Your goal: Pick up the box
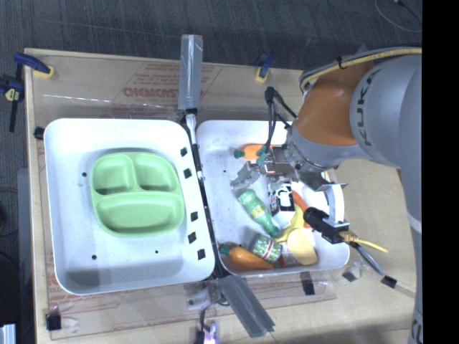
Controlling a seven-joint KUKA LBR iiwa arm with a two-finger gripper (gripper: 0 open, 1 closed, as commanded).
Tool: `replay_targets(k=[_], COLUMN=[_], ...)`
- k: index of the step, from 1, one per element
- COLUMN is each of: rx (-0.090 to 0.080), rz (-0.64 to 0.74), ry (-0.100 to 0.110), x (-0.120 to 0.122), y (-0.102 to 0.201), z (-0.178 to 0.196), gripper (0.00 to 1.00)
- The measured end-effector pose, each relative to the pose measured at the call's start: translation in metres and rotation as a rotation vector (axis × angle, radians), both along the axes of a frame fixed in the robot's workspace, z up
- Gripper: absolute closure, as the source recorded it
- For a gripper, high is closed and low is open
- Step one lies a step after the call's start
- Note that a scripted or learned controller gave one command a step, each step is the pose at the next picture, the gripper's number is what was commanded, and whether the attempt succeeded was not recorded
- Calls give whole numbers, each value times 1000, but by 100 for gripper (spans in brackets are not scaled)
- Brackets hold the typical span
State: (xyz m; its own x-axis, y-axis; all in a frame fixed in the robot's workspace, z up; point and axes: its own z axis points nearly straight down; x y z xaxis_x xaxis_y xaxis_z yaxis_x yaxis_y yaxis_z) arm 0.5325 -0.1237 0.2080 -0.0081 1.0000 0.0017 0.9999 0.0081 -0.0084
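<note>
A small white box [285, 198] with red and black print lies in the right bin [215, 138], among other items near its middle right. My gripper [267, 169] hangs over the bin just above and to the left of the box, and the wrist hides part of the box's upper end. Nothing shows as held in the gripper. The grey arm with its orange band [326, 113] reaches in from the right.
Around the box lie a green bottle [257, 211], a carrot [247, 258], a small labelled can [267, 248], yellow fruit [301, 245] and an orange piece [251, 150]. The left bin [57, 142] holds a green divided plate [136, 192].
</note>
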Motion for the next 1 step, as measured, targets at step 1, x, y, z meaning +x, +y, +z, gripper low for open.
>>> replay_targets(k=[1], rx=[-6], rz=[-82], ry=[-23], x=[17], y=[2], z=[-98], gripper=[0])
